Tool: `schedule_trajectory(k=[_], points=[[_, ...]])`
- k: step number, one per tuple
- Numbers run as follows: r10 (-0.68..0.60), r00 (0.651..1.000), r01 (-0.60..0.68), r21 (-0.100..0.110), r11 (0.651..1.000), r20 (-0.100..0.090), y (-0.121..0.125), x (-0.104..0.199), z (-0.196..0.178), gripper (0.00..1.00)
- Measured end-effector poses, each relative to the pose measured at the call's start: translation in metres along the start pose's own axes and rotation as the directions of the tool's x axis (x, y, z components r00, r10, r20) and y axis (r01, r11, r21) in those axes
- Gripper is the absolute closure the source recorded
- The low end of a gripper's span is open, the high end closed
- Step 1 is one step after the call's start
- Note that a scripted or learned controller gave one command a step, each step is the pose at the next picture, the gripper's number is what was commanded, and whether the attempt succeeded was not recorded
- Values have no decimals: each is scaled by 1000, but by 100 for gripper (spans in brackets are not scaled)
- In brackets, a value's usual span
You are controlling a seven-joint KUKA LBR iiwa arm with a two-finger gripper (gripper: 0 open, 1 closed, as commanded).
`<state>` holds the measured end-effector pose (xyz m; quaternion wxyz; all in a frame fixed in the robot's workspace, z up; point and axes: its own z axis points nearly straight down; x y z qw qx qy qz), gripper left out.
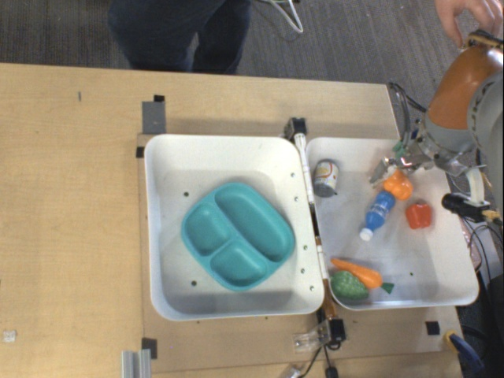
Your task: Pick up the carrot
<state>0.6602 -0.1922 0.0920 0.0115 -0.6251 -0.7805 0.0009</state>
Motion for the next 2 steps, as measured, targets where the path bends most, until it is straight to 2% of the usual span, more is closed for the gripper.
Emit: schedule_trajectory(k=[1, 2], points=[[-522, 853, 522, 8, 853, 10, 1, -17, 5, 100], [-592, 805, 592, -11, 806, 36, 15, 43, -118, 100]])
